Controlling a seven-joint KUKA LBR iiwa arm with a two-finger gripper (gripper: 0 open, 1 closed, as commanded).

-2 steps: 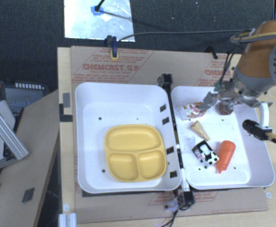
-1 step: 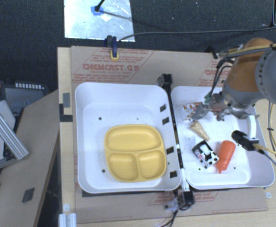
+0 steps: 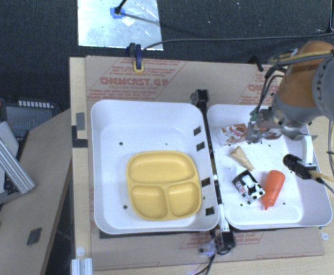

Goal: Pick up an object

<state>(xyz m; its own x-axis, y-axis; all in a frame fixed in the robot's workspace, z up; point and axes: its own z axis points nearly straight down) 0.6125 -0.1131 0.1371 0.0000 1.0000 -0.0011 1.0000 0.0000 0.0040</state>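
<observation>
2 white bins sit side by side on the bench. The left bin [image 3: 98, 171] holds 1 yellow divided plate [image 3: 164, 185], lying flat toward its near side. The right bin [image 3: 304, 211] holds 4 loose items: a red-and-white wrapper [image 3: 234, 133] at the far left, a tan wedge [image 3: 242, 157] just nearer than it, a small black-and-white object [image 3: 247, 186] near the left wall, and an orange carrot-shaped piece [image 3: 273, 188] just to its right, close to touching it.

The arm [image 3: 315, 85] reaches in from the right. The gripper [image 3: 260, 126] is low over the far part of the right bin, at the right edge of the wrapper.

Gripper state: cannot be told from this angle, whether wide, narrow or holding anything.

Progress, as judged: approach made, wrapper the likely target. No item is seen lifted; all 4 appear to rest on the bin floor. Grasp and lift remain unconfirmed.
</observation>
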